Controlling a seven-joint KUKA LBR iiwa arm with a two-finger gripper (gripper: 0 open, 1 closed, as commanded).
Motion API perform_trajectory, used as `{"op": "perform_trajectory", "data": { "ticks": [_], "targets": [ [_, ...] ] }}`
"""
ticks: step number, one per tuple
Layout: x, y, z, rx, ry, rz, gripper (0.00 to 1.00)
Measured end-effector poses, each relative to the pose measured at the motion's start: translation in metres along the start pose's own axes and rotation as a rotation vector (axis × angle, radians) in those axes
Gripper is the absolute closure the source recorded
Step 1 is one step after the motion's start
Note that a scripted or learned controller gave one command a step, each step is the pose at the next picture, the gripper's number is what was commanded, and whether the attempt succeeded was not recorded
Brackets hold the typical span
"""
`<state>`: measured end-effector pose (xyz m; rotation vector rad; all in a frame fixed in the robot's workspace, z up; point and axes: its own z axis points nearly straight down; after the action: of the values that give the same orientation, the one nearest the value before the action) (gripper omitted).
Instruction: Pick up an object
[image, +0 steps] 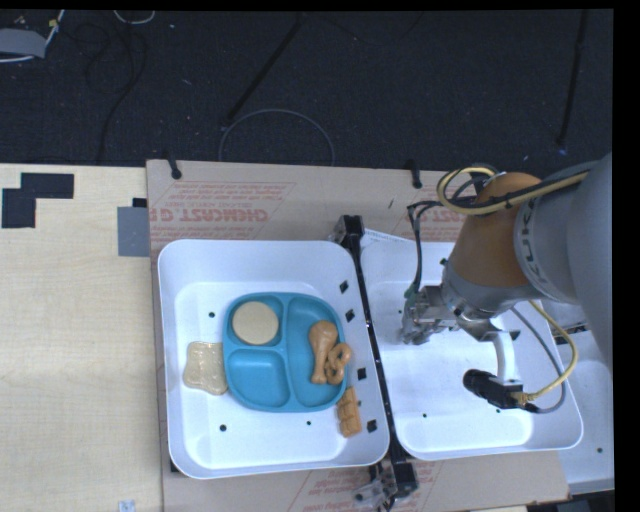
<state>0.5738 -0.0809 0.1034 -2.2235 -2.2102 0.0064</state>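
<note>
left bin (190, 290): tray (262, 385), biscuit (254, 322) in it | right bin (455, 430): tool (418, 322) inside

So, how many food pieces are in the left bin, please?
5. A round cracker in the blue tray's upper-left compartment; a drumstick and pretzel in its right compartment; a toast-like piece left of the tray; a brown piece by its lower-right corner.

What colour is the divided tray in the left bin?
Blue; the divided tray shows clearly in the camera view, inside the left bin.
</note>
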Motion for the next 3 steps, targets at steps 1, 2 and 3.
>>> {"op": "perform_trajectory", "data": {
  "ticks": [1,2,3],
  "targets": [
    [-0.001,0.004,-0.042,-0.007,-0.001,-0.004,1.00],
    [0.001,-0.002,-0.087,-0.007,-0.001,-0.006,1.00],
    [0.000,-0.002,-0.138,-0.010,-0.002,-0.007,1.00]
  ]
}}
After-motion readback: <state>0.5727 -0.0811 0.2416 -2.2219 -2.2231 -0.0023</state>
